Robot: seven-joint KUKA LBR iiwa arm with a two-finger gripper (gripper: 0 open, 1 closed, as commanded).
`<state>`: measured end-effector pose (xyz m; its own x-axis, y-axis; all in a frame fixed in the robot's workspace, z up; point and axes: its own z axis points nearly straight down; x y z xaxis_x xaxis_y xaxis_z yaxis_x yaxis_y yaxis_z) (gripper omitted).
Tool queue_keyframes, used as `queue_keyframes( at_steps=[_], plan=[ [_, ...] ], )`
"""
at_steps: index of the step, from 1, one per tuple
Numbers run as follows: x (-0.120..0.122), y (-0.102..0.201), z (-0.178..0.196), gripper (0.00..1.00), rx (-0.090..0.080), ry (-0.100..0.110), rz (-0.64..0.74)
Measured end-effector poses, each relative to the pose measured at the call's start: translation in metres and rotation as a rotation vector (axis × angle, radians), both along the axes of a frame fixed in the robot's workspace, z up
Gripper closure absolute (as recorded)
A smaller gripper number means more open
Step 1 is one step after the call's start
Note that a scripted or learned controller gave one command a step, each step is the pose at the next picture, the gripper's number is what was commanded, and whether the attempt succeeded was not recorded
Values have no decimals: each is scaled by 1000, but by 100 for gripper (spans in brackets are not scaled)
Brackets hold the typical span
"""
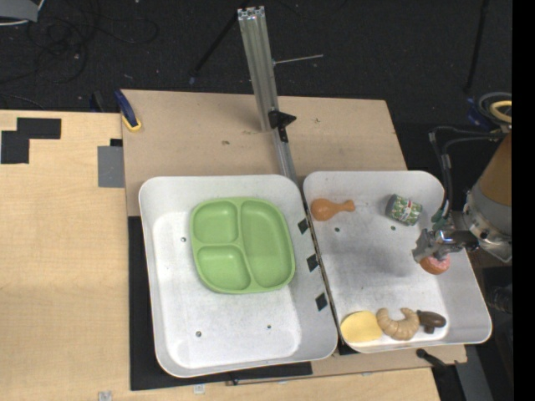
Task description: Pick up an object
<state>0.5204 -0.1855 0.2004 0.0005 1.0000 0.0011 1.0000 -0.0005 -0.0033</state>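
Observation:
My gripper (432,249) is low over the right edge of the right bin (376,266), reaching in from the right. A small red-orange object (435,264) lies directly under its tip, partly covered by it; whether it is gripped cannot be made out. An orange drumstick-shaped toy (331,209) lies at the bin's upper left. A small green can (405,209) rests on its side at the upper right. Along the front edge sit a yellow piece (360,328), a tan curled piece (399,323) and a dark brown piece (432,319).
The left bin (167,307) holds a green divided plate (242,245). A metal post (261,73) rises behind the bins. Black clips (312,261) mark the seam between the bins. The arm's body (495,199) stands over the right rim.

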Motion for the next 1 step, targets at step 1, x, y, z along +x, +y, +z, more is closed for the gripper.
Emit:
queue_keyframes(
  at_steps=[1],
  plan=[
    [-4,62,-2,100,2,1,6]
  ],
)
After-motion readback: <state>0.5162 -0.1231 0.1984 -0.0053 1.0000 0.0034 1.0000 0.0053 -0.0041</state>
